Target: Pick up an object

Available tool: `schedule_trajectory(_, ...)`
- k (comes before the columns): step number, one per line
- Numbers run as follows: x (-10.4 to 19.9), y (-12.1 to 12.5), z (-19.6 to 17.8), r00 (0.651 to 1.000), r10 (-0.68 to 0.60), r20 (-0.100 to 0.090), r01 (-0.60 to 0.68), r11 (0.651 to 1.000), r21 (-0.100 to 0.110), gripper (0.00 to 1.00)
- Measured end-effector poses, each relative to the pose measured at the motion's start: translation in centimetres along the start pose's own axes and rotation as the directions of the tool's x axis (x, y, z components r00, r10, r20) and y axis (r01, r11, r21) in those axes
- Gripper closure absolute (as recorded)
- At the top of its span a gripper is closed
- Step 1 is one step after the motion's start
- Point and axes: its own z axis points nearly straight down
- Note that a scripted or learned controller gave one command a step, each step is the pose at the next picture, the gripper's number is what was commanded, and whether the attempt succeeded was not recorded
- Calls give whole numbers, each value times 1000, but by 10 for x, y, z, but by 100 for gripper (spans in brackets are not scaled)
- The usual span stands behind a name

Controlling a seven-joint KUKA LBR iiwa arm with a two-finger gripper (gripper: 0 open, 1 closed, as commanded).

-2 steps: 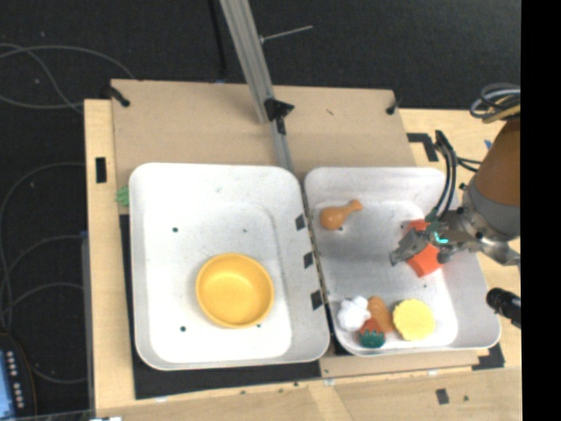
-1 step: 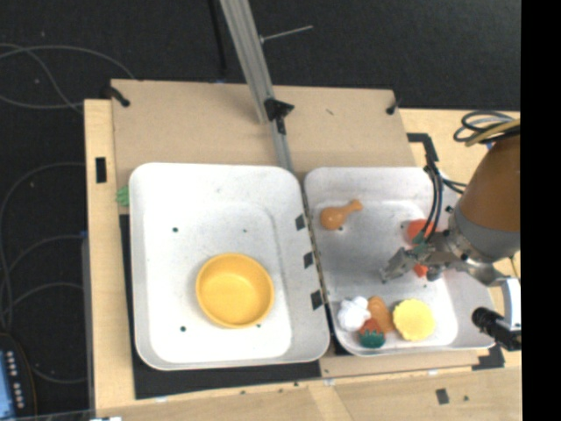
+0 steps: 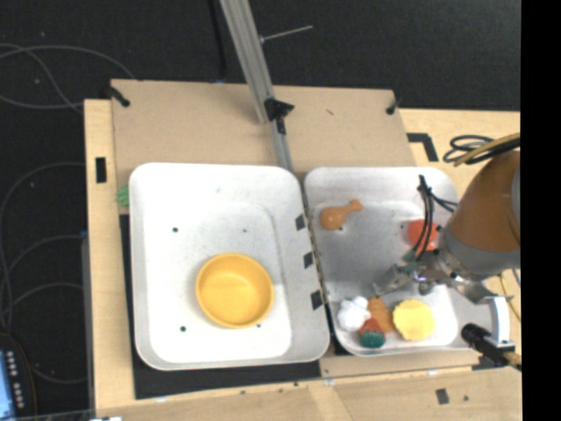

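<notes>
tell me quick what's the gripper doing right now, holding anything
Gripper: low in the right bin, near the yellow object; grip state cannot be told.

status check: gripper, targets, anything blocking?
Gripper low in right bin, fingers unreadable. Nothing seen held. Yellow lump, carrot, white ball bunched just below it. Yellow bowl in left bin.

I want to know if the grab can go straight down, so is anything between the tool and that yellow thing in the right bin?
Nothing visible stands between them. The tool hangs just above the yellow object near the right bin's front edge. A carrot-like piece and a white item lie close beside it on the left.
</notes>
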Motion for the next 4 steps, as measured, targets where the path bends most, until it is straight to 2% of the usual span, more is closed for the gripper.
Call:
schedule_trajectory(1,-1,1,24,1000,2,0,-2,1000,-5,0)
schedule_trajectory(2,-2,2,13,1000,6,0,-6,1000,-10,100)
schedule_trajectory(4,-4,-2,-96,1000,-4,1,4,1000,-7,100)
